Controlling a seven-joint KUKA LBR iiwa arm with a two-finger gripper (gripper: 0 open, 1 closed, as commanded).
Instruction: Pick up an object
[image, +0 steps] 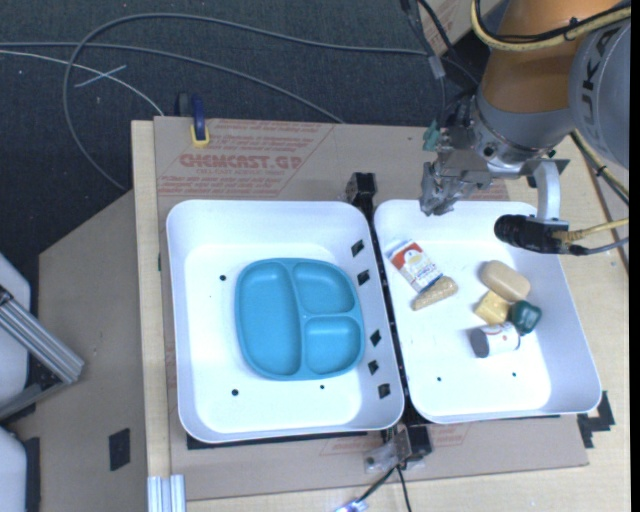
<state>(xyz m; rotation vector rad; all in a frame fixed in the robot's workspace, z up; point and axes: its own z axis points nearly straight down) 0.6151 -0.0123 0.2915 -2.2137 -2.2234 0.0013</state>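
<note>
Arm comes in from upper right, orange band visible, wrist angled down-left. Pincer (438, 203) hangs over the far-left edge of the right bin (560, 390), nothing between its tips; can't tell if it is spread or closed. Objects in right bin: red-white packet (413, 265), tan piece (434, 294) touching it, beige lump (503, 279), yellow block (491, 307), teal item (525, 317), grey item (480, 343). Left bin (190, 300) holds blue divided plate (298, 317).

Light: bright, even | shadows: soft | glare: white bins (190, 300) | focus: slightly soft
</note>
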